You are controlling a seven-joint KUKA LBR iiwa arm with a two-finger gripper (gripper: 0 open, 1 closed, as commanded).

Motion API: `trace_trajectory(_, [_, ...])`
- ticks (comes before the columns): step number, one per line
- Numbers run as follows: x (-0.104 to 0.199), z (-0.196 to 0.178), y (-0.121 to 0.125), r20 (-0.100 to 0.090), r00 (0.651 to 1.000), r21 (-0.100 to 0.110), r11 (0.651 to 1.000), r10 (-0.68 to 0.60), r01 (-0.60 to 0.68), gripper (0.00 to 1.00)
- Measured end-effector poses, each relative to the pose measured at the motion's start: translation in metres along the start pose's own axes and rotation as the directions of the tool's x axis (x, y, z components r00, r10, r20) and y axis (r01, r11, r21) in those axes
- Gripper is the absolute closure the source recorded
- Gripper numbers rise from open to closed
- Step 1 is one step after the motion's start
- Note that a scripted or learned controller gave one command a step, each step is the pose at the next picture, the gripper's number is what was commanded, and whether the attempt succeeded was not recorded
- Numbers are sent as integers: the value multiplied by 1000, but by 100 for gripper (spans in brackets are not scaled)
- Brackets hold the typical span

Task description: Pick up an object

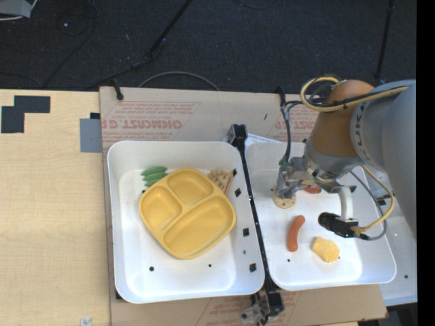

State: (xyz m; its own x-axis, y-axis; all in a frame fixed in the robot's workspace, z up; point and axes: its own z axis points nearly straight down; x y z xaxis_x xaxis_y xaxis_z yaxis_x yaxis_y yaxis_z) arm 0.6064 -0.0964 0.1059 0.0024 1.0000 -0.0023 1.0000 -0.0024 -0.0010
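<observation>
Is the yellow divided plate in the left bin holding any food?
Empty. The yellow plate shows three bare compartments; a green item lies beside it on the bin floor.

Not much to read here, honestly: the only lettering is red print on the flat brown cardboard sheet [170,117] lying under the two bins, on the strip at the far side behind the left bin. It sits upside down from this angle, and I can't make the word out for sure. There's more faint red print on the same cardboard behind the right bin and along the near edge at the bottom, but it's way too small and blurry to read.
</observation>
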Motion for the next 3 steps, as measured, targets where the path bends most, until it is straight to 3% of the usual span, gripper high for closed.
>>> trace_trajectory(2, [-8, -102, 2, -2, 1000, -2, 1000, 1, -1, 100])
trace_trajectory(3, [-9, -117, 2, -2, 1000, 0, 1000, -1, 1, 100])
